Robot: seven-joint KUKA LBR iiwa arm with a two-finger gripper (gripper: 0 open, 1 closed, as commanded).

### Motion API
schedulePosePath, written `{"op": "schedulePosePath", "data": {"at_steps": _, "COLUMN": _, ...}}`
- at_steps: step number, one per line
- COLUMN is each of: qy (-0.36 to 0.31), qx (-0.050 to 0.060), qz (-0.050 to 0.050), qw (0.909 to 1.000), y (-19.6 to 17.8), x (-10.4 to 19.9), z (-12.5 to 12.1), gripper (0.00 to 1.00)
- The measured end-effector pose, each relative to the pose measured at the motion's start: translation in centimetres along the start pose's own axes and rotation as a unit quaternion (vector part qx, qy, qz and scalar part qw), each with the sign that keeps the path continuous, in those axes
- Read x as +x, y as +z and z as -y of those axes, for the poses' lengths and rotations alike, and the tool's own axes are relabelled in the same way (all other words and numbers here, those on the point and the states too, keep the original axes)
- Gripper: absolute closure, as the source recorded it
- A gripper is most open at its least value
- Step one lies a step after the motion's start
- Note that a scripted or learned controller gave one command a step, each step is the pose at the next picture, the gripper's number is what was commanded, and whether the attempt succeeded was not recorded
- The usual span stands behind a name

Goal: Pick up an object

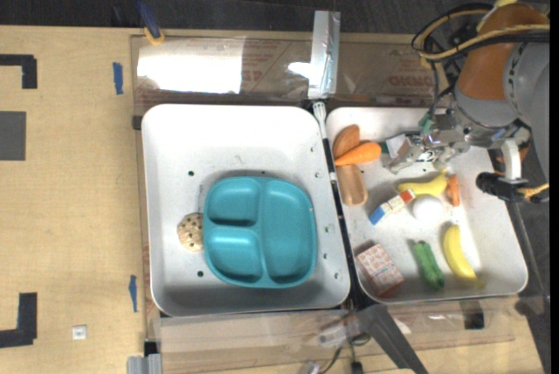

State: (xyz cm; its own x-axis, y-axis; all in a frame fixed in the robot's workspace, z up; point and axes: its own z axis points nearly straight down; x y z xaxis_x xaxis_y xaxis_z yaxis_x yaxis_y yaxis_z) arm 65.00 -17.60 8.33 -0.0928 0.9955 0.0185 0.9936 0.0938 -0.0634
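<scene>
The right bin [505, 228] holds several small objects. An orange carrot [358, 154] lies beside a brown bread piece [346, 137] and a tan cylinder [351, 184] along the bin's left wall. A yellow piece [424, 185], a white egg [428, 208] and a blue-and-white block [389, 208] sit mid-bin. A banana [458, 252], a green vegetable [427, 264] and a pink box [379, 267] lie toward the front. My gripper [417, 152] hangs low over the bin's back half, just right of the carrot and above the yellow piece. I see nothing held in it.
The left bin [175, 154] holds a teal divided plate [260, 228] with a speckled cookie [190, 231] at its left. A small orange piece [452, 189] lies right of the yellow piece. The arm's orange band [485, 71] and cables stand over the right bin's back right corner.
</scene>
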Motion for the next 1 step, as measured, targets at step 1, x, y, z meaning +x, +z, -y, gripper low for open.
{"op": "schedulePosePath", "data": {"at_steps": 1, "qy": 0.164, "qx": -0.036, "qz": 0.005, "qw": 0.9857, "y": -8.68, "x": -1.89, "z": 2.59, "gripper": 0.00}}
